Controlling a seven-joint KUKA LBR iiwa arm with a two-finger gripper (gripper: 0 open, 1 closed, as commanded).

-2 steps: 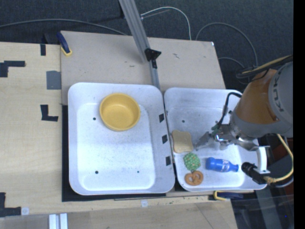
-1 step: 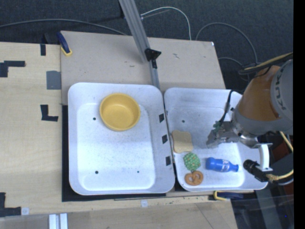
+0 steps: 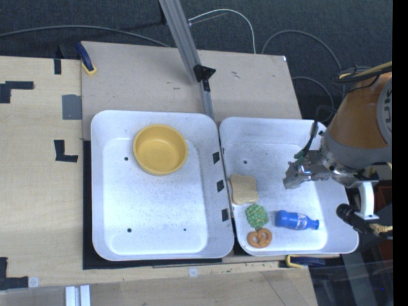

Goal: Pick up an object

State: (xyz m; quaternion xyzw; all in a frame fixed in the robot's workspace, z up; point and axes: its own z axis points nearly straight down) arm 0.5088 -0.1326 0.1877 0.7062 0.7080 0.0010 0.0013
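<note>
Reaching in from the right, the grey arm with its orange band hung over the right bin, and the gripper sat low above the bin's bare floor near its middle. Whether it was released or clenched could not be told from this slanted view (the metal parts there blurred into one grey lump), and nothing showed in its grasp.

The objects lay in the near half of that bin. A tan sponge-like block rested against the bin's left wall, well to the left of the gripper. Just below it sat a small green knobbly item, and below that a brown pretzel-shaped piece, the two nearly touching. A blue bottle lay on its side to the right of the green item, below the gripper and apart from it.

In the left bin a yellow bowl stood upright toward the far side. A grey metal pole slanted down to the seam between the two bins.
</note>
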